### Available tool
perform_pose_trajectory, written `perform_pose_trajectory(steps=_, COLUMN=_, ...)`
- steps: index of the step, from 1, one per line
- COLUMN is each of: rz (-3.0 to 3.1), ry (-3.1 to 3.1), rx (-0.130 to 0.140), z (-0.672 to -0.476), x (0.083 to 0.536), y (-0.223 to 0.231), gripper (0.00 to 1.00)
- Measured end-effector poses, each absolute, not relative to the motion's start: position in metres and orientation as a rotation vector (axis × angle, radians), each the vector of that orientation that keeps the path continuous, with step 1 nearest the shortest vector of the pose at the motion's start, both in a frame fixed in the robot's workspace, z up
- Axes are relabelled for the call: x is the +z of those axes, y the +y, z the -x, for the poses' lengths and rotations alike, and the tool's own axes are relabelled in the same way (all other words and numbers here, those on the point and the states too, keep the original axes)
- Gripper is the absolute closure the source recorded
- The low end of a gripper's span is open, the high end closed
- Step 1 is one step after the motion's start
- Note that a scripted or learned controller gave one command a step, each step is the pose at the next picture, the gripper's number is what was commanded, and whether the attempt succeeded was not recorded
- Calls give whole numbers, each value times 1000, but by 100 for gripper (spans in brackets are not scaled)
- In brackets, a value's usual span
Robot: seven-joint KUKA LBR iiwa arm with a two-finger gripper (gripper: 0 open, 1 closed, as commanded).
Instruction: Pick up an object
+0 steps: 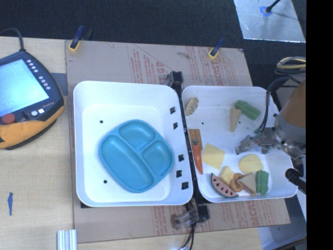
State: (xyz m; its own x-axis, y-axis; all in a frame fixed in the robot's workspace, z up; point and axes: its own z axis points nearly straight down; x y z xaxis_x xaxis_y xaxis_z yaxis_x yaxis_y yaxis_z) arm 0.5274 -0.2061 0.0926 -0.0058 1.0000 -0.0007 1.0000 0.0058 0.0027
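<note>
Where the gripper (pixel 248 143) hangs, apparently spread and holding nothing, the yellow disc (pixel 251 163) lies just below.

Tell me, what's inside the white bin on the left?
Inside the left bin lies one blue divided plate with three compartments, flat on the bin floor. Small dark marks dot the floor around it. Whatever is beneath the plate is covered, so I cannot see it.

Teach pendant (pixel 23 95) with a lit screen and orange-yellow grip parked at 9 o'clock on the wooden bench (pixel 36 191). Brown cardboard sheet (pixel 156 66) spread across the middle, pinned by one clamp (pixel 76 39) at 11 o'clock and a second clamp (pixel 215 49) at 1. Pale patch (pixel 265 12) on the dark floor, further out around 1 o'clock.
</note>
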Motion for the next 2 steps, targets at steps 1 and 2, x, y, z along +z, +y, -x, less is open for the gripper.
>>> perform_pose_trajectory(steps=1, rz=-2207, ry=2225, rx=6, z=-631, x=94, y=-211, gripper=0)
perform_pose_trajectory(steps=2, rz=-2212, ry=2230, rx=1, z=-658, x=93, y=-173, gripper=0)
